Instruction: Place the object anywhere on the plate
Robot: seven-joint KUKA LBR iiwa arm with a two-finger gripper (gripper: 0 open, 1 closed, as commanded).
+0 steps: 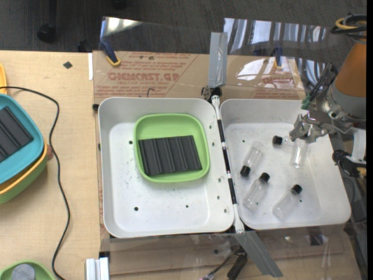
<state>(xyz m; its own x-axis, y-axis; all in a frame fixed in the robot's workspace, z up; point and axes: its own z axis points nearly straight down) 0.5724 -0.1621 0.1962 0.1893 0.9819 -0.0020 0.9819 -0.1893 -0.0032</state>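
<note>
Gripper [301, 134] of the grey arm is positioned over the right shallow white bin [332, 214], near its far right portion, with a small clear plastic vial with a black cap [298, 155] apparently pinched between the metal fingers; the exact contact is hard to resolve because the vial is transparent. Long axis of this vial runs roughly vertically in the camera view, hanging directly beneath the fingertips. Which end the cap is on cannot be determined with confidence.

Four further clear black-capped vials [251, 159] are in the same bin, left of and nearer than the gripper, lying on the bin floor at varied angles.

Left shallow white bin [113, 209] contains a square light-green plate [198, 126] bearing a dark grey ribbed rectangular insert [169, 155]. Plate and gripper are well apart, separated by the divider between the two bins
</note>
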